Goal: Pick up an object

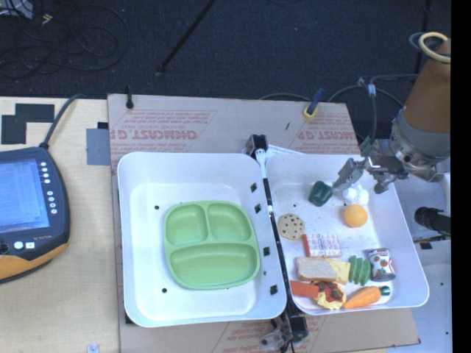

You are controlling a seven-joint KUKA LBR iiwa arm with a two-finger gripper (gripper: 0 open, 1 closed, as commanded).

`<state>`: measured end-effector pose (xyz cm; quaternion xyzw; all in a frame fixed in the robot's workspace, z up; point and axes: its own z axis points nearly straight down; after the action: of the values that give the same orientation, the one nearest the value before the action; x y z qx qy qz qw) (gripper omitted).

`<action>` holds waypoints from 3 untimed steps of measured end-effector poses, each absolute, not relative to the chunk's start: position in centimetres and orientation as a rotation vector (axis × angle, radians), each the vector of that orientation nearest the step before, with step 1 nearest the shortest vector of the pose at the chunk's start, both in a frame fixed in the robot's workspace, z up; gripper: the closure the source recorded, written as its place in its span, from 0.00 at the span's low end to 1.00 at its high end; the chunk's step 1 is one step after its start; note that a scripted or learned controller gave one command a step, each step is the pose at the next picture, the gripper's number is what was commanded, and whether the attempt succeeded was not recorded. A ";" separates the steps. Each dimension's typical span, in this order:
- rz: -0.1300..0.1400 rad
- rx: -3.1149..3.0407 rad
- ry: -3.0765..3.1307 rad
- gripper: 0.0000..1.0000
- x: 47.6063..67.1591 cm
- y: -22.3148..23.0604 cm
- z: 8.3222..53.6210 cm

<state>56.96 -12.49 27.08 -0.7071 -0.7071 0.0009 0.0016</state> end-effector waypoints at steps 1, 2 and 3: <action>0.011 -2.214 -2.214 0.00 58.6 -12.8 17.1; 0.002 -2.223 -2.221 0.00 61.2 -17.6 16.9; 0.000 -2.223 -2.216 0.00 58.9 -20.1 8.5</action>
<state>58.91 -20.11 8.50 -0.7082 -0.7060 0.0001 0.0013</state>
